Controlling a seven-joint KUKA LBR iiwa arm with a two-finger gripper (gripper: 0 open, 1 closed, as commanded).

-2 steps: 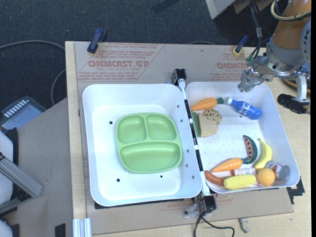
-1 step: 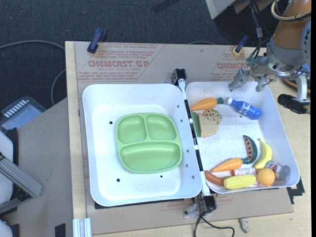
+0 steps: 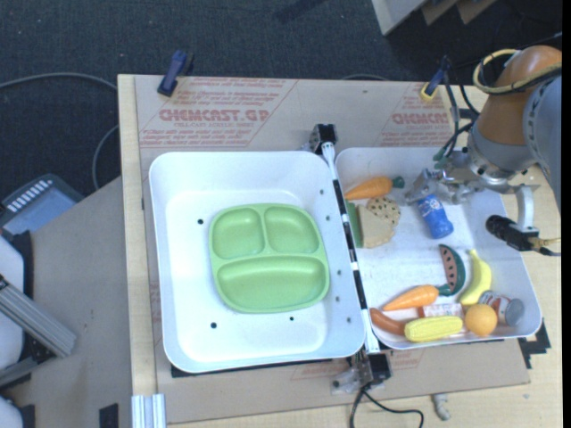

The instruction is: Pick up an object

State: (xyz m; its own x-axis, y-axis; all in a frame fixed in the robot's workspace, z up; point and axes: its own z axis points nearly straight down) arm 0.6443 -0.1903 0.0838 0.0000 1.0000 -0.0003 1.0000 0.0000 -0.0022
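At the near rim of the right bin [image 3: 401, 261] lay a crowded row of toy food: a yellow corn cob [image 3: 434, 329], an orange [image 3: 481, 319], a red sausage [image 3: 385, 321] and a carrot [image 3: 412, 298]. A small tin [image 3: 511, 309] sat in the corner, partly hidden behind the orange and hard to read. Just beyond them were a banana [image 3: 477, 277] and a watermelon slice [image 3: 452, 268], touching each other.

The left bin [image 3: 165, 239] held 1 green divided plate [image 3: 268, 258] with 3 compartments.

Farther back in the right bin, a blue can [image 3: 435, 217] lay tilted on the floor, with a speckled cookie [image 3: 381, 219] to its left.

The gripper [image 3: 430, 185] hung low over the can's far end, close above it. Whether it touched the can could not be told, and its opening could not be made out amid the grey metal. A second carrot [image 3: 368, 188] lay just left of it by the far wall.

The arm [image 3: 504, 132] reached in from the right and bent downward at the wrist. Its orange band [image 3: 535, 65] was partly cut off at the frame's edge.

At the bench's far edge sat 2 blue clamps [image 3: 174, 72].
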